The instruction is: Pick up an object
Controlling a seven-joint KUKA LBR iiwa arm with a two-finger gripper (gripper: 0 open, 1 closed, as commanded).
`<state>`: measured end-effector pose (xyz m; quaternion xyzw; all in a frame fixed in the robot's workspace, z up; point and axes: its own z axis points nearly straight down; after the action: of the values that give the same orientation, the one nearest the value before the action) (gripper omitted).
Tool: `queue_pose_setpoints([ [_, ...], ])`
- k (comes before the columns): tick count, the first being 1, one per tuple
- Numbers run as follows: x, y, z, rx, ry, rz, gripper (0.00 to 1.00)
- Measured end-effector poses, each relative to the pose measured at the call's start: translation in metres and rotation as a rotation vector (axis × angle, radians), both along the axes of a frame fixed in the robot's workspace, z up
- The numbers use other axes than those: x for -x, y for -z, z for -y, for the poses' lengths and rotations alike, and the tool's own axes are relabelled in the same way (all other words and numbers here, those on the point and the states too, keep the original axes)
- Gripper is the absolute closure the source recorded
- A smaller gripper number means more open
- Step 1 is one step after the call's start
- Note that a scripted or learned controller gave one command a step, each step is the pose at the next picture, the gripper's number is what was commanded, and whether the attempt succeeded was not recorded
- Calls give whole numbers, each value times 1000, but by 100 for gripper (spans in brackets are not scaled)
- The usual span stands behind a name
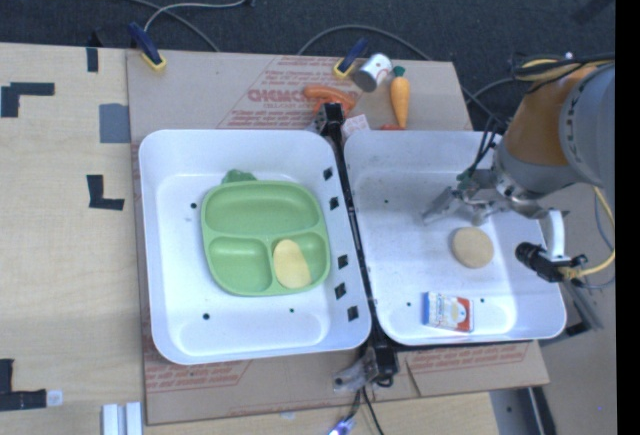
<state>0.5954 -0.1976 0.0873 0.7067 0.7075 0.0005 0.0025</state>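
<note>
Right bin, front edge: small carton, light, stiff, flat-sided. Mid-bin: tan bun, probably soft, light; grip across its width. Just behind: claw, fingers spread, holding nothing.

The arm runs out of the picture at the right edge, so its upper length is cut off. Its pincer sits low over the right bin — too small and dark to tell how its tips stand. The small carton carries print too fine to read. A green thing pokes out from behind the green plate, most of it hidden. The surface is cropped at the left and bottom edges — 2 black marks there are cut short.
</note>
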Motion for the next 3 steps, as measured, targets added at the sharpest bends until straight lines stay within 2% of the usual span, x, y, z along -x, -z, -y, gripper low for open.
queue_pose_setpoints([
  [1, 64, 0, 28, 2, 2, 0, 0],
  [2, 63, -10, 28, 2, 2, 2, 100],
  [3, 24, 0, -53, -3, -2, 2, 100],
])
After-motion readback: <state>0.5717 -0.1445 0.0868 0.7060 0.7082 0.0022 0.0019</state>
